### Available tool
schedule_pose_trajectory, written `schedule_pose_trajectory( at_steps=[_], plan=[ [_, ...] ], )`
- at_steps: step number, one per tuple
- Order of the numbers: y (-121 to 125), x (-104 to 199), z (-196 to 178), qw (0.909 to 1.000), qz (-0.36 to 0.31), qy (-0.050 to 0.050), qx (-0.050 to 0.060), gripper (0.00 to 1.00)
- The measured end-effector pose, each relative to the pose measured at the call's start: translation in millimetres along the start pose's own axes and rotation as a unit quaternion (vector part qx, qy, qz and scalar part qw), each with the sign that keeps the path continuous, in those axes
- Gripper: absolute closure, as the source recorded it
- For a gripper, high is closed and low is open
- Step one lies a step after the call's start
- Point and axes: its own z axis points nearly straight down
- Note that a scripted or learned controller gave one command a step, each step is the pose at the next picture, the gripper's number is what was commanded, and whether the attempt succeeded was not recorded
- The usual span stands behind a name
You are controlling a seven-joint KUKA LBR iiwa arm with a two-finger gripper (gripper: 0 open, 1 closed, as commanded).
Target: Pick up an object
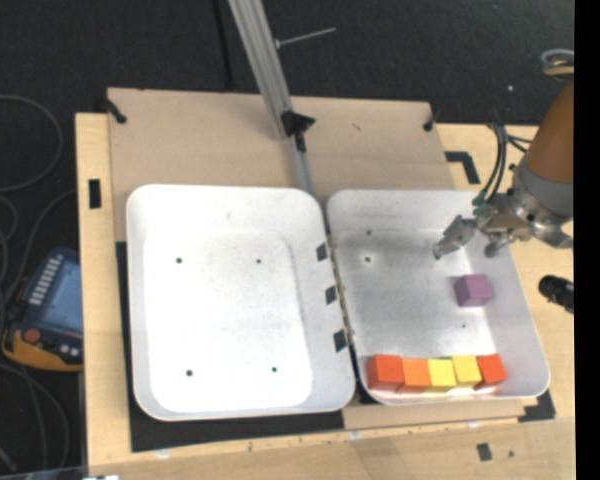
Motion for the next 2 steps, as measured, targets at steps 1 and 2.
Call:
schedule_pose_trajectory(
  at_steps=[1, 2],
  plan=[
    [27.1, 1.8, 38.5, 1.0000, 0.000, 0.000, 0.000, 0.00],
    [20.3, 25.2, 25.1, 1.0000, 0.000, 0.001, 0.000, 0.00]
  ],
)
